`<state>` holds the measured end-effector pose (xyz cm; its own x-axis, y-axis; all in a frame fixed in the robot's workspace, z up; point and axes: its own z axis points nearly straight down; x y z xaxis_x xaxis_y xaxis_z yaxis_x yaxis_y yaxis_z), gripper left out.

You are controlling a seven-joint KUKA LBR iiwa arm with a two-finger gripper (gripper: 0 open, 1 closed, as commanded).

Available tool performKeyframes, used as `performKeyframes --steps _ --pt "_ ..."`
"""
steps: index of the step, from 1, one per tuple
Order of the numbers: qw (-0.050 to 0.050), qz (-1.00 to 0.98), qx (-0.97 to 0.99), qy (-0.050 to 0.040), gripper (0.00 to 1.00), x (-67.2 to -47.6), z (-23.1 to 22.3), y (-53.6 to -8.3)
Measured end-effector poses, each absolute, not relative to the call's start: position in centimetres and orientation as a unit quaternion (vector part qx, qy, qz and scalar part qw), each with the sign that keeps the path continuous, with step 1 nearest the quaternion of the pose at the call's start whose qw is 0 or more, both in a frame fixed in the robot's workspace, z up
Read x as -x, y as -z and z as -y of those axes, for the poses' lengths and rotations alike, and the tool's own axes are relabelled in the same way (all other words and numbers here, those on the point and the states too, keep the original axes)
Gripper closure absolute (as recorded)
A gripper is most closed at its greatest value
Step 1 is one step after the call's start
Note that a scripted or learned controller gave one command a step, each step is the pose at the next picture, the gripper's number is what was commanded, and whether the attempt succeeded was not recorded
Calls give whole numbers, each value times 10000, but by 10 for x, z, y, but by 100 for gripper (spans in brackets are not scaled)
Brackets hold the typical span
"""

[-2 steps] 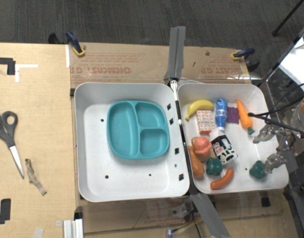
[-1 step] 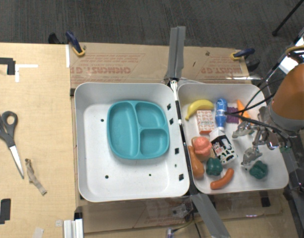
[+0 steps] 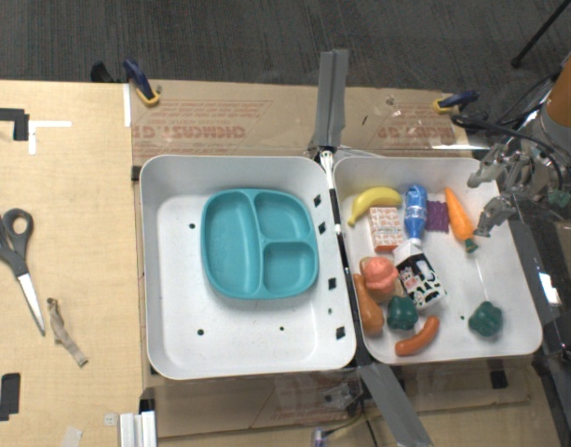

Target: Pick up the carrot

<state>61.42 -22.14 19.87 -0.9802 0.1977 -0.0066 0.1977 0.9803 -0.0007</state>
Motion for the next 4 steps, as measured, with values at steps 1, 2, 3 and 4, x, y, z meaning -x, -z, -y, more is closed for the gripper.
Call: performKeyframes --steps 1,2,3,4 --pt "21 -9926 -1211 5 0 -641 222 -124" --pt "31 -9844 -1761 3 0 -651 222 -94" --pt "74 -9847 -1739 13 100 -653 221 -107" --pt "14 -9619 -2734 3 100 -601 190 -183"
